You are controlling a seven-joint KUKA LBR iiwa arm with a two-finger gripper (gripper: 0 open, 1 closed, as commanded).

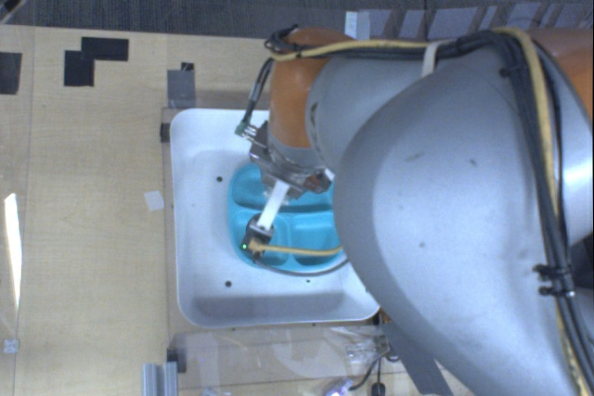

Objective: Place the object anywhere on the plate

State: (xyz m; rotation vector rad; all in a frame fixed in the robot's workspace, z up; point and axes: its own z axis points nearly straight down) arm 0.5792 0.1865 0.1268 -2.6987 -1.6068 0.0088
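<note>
Grey arm overhangs white bin; tool over blue divided plate mid-bin.
Tool spread or pressed: cannot tell; object's place likewise. Risk: release near plate's raised rim, object tips off into bin.

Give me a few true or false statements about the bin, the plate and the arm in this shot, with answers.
1. The blue plate lies inside the white bin. True.
2. The plate is red. False: it is blue.
3. The gripper is over the plate. True.
4. The black marks on the bench are at the view's lower right. False: they are at its upper left.
</note>
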